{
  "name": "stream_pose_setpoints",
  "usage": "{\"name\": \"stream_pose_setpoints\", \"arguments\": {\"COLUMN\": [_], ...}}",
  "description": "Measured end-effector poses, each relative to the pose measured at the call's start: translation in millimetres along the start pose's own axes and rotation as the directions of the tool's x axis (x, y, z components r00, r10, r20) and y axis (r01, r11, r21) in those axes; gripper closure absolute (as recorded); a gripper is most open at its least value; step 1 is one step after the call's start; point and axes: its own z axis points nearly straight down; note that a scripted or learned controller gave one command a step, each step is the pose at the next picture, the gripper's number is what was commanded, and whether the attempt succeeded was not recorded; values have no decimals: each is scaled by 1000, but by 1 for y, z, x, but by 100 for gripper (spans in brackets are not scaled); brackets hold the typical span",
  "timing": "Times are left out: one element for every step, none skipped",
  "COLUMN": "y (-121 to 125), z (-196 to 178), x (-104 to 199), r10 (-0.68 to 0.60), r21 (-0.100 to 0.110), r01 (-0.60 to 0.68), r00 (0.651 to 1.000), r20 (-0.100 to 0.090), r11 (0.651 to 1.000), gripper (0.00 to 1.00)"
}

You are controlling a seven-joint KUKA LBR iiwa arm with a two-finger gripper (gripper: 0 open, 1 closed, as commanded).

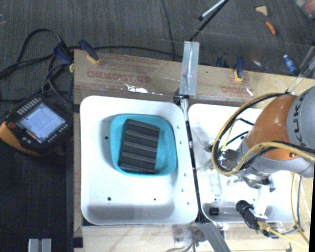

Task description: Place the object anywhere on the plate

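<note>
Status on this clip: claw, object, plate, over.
Claw over right white bin, fingers unreadable. Dark grey ribbed rectangular block lying on turquoise plastic plate, left white bin. Nothing obstructing.

Light was even, overhead, fairly bright on bench (150, 76). White bins: left bin (95, 161) near blown out, right bin (201, 118) same, detail lost on walls. Soft shadow lay inside left bin's lower wall and under plate (169, 145); no hard edges. Floor dim, grainy. Pendant screen (41, 122) glowed pale, text unreadable. Orange band (271, 123) showed mild sheen. Overall pic was low-res, soft w/ slight blur; clear parts at bottom right hard to resolve. Colours leaned cool.
</note>
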Motion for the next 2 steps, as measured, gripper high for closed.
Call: {"name": "stream_pose_setpoints", "arguments": {"y": [11, 0], "z": [-20, 40], "x": [-54, -14], "r10": [-97, 48], "r21": [14, 8], "r01": [97, -48], "r00": [995, 999], "r20": [-10, 4], "r11": [995, 999], "gripper": [0, 0]}}
